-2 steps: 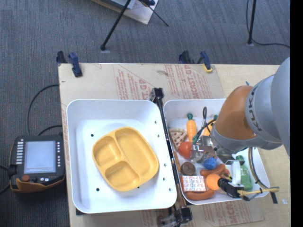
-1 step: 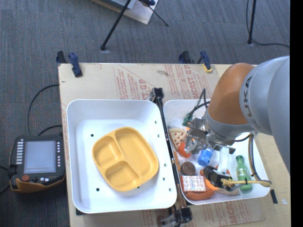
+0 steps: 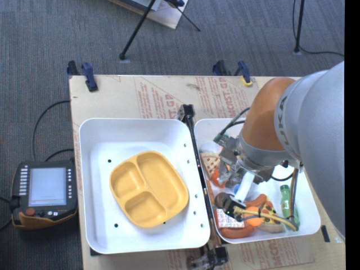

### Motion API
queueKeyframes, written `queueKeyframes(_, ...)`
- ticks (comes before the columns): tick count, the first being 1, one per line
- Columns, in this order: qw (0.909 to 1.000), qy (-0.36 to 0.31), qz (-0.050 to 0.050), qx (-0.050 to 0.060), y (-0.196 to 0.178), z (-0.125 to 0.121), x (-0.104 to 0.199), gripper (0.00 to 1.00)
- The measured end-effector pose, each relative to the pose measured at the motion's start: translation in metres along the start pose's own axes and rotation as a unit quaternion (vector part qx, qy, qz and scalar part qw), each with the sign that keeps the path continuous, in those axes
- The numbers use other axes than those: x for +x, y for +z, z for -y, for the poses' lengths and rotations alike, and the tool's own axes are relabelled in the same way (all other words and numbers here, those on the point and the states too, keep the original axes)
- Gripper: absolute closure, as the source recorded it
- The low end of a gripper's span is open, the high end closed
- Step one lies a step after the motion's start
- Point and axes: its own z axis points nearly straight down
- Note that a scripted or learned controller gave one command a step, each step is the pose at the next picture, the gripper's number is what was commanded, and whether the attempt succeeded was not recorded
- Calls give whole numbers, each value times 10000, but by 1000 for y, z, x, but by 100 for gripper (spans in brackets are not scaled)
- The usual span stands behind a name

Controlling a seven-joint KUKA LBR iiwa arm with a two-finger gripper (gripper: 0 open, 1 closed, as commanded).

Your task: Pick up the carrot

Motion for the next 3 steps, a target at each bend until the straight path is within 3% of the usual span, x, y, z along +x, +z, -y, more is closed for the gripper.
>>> queueKeyframes(1, 9978, 659, 3, 9, 0, -9, -70, 100)
queueKeyframes(2, 9989, 467, 1, 13, 100, -25, -101, 100)
queueKeyframes(3, 9878, 1556, 1, 9, 54, -19, -91, 100)
